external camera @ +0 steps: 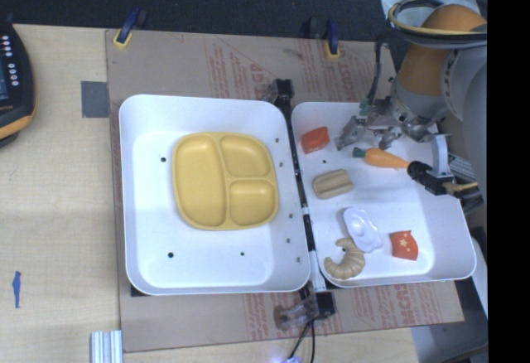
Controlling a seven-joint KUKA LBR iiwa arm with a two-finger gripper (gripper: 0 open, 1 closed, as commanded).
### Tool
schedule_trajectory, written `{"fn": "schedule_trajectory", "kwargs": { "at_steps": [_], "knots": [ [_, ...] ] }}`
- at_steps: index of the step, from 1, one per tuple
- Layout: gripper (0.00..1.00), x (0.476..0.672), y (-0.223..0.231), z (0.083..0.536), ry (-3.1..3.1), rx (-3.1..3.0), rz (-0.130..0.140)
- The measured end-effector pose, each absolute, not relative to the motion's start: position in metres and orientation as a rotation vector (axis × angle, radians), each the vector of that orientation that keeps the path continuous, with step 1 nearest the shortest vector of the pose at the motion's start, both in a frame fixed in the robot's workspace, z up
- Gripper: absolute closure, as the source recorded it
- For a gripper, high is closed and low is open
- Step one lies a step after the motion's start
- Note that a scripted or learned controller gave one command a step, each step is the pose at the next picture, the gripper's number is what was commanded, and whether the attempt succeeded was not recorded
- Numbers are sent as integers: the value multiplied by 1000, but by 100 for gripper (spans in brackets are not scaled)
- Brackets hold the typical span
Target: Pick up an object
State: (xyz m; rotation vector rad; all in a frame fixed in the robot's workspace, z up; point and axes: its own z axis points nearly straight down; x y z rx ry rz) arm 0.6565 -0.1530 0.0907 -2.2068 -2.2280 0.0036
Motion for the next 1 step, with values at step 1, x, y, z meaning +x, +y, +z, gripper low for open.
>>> {"fn": "schedule_trajectory", "kwargs": {
  "at_steps": [1],
  "knots": [
    [0,627,-179,92,-2221,-2215,7]
  ]
}}
